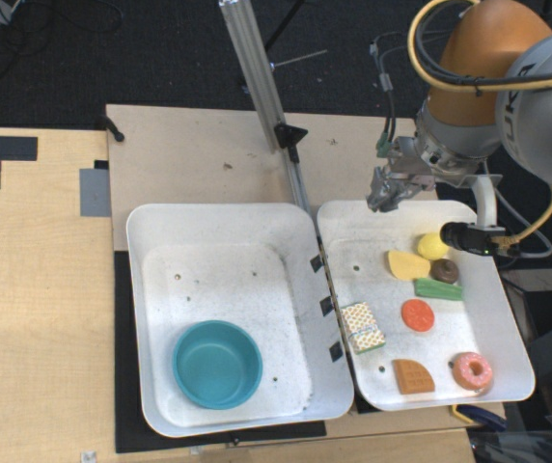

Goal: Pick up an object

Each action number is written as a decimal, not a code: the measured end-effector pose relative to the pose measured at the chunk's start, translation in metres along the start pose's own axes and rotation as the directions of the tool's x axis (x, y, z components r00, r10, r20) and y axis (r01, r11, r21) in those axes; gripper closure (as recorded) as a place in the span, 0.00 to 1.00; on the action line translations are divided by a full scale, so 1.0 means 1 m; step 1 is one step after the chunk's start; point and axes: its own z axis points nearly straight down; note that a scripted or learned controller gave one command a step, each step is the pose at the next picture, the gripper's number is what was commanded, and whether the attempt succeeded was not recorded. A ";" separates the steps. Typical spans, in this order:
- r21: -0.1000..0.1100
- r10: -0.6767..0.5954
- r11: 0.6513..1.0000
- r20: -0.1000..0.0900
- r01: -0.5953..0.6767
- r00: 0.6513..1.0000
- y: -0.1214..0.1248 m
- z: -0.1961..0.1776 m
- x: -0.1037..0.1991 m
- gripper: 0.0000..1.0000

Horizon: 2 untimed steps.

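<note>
My gripper hangs over the far rim of the right bin, with nothing visible between its fingers. Below it in that bin lie a yellow wedge, a yellow ball, a brown round piece, a green bar, a red disc, a checkered cracker block, a brown toast-like piece and a pink doughnut. A teal bowl sits in the left bin.
A slanted metal post rises behind the two bins, left of the gripper. Black clips line the seam between the bins. Cables loop around the arm at the right.
</note>
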 end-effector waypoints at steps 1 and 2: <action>0.001 -0.001 1.000 0.000 0.001 1.000 -0.002 0.000 0.057 1.00; 0.003 0.000 1.000 0.001 0.000 1.000 -0.003 0.023 0.106 1.00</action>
